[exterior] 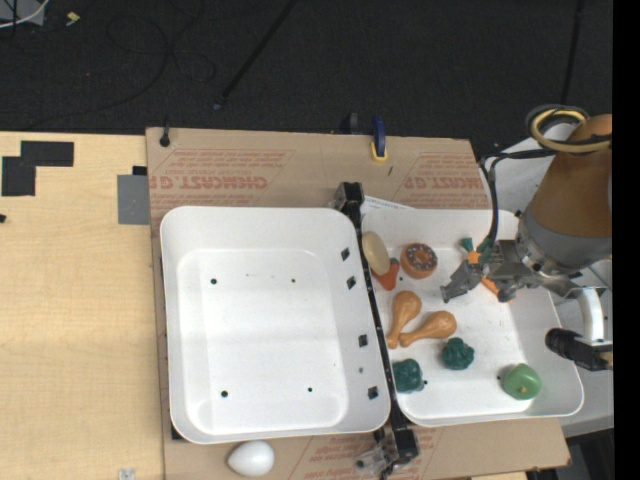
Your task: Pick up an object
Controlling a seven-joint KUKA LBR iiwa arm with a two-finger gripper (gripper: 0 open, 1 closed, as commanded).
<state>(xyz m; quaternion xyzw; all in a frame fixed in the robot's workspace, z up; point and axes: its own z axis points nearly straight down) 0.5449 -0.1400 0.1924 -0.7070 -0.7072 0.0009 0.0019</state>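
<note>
Grey gripper (478,280) hangs mid-right over the right bin (545,404), nearest the orange carrot piece (489,284), so you're likely targeting that; grip state I can't tell.

One fixed camera looks down aslant on both bins (170,268) from above.

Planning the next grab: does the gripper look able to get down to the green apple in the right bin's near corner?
Probably yes. The green apple lies alone, apart from the dark green toy, with nothing over it. The gripper hovers above the same bin, though the bin's corner wall sits close.
</note>
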